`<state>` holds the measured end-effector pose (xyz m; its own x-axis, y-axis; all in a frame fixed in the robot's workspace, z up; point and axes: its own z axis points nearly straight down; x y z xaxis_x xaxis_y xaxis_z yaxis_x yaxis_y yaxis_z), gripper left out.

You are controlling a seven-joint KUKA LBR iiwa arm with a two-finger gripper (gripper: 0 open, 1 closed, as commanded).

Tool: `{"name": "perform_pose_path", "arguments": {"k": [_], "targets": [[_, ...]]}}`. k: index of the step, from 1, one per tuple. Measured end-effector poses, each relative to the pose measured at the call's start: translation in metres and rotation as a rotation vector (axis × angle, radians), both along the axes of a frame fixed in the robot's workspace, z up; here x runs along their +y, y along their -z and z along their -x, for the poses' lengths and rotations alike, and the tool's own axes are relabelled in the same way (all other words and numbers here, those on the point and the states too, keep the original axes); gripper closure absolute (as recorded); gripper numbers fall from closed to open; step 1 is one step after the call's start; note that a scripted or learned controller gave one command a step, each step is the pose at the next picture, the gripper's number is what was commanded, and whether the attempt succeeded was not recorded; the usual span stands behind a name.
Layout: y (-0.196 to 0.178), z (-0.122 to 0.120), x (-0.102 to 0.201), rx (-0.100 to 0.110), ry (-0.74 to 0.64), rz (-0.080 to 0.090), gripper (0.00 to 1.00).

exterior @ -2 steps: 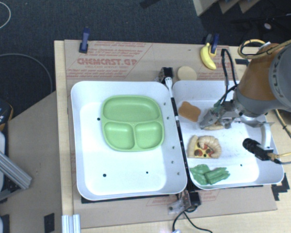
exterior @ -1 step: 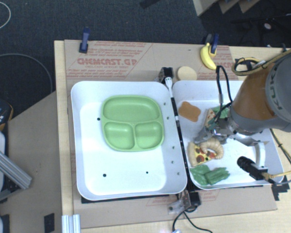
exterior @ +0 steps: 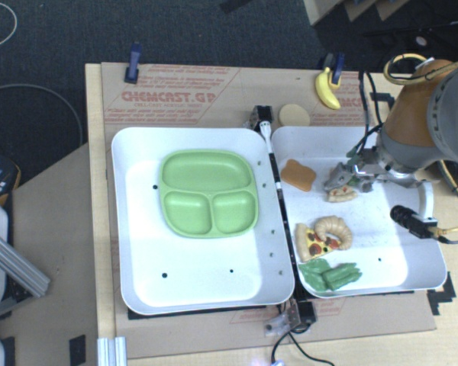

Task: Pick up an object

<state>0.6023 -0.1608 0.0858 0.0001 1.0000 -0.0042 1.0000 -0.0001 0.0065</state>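
Observation:
My gripper (exterior: 339,181) reaches into the right bin (exterior: 401,261) from the right, its grey fingers low over a small tan and red toy food piece (exterior: 341,195). To its left lies an orange-brown bread-like piece (exterior: 298,175). Nearer the front sit a pizza slice toy (exterior: 323,239) and green pea pods (exterior: 332,275). I cannot see anything between the fingers.
The left bin (exterior: 137,265) holds a green divided plate (exterior: 209,191). A yellow banana (exterior: 327,90) and a tan disc (exterior: 294,115) lie on the board behind the bins. A black cable plug (exterior: 408,219) hangs over the right bin's right side.

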Motion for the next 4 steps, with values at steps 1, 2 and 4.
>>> {"name": "perform_pose_path", "arguments": {"k": [1, 2, 4], "targets": [[-0.011, 0.001, 0.002, 0.001, -0.002, -0.002, 1.00], [0.000, -0.060, 0.072, -0.002, -0.008, -0.005, 1.00], [-0.181, 0.056, 0.149, 0.013, -0.003, -0.006, 1.00]]}}
